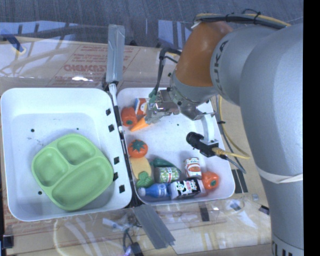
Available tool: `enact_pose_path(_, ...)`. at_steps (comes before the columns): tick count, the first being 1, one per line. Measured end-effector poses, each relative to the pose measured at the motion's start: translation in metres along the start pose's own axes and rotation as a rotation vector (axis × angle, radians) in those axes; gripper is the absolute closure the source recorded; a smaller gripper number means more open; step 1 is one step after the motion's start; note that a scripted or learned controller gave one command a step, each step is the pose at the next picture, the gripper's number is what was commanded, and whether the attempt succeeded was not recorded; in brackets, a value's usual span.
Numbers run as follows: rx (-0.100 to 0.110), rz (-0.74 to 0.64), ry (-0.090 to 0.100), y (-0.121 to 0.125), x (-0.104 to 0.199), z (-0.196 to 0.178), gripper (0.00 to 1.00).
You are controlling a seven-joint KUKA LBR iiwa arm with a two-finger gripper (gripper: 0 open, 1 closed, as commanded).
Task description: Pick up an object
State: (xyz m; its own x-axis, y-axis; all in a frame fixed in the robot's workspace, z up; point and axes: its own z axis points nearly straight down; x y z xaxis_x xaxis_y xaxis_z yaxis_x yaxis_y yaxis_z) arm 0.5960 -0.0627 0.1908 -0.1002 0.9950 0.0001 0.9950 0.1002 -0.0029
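My gripper hangs low over the far left part of the right bin, at the end of the grey arm with its orange band. Right beside it lie an orange carrot-like toy and a small white and orange carton. The gripper's tip is right against these two; I cannot tell whether it touches either. A red tomato lies a little nearer the camera, apart from the gripper.
Along the right bin's near side lie a yellow piece, a green can, a blue bottle, a black and white carton, a red can and an orange pepper. A green divided plate sits in the left bin.
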Motion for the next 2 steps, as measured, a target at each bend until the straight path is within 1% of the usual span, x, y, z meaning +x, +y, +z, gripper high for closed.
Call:
enact_pose_path(1, 0.005, 0.007, 0.001, -0.004, 0.006, 0.001, 0.00)
enact_pose_path(2, -0.001, -0.035, 0.000, -0.017, 0.027, -0.039, 0.00)
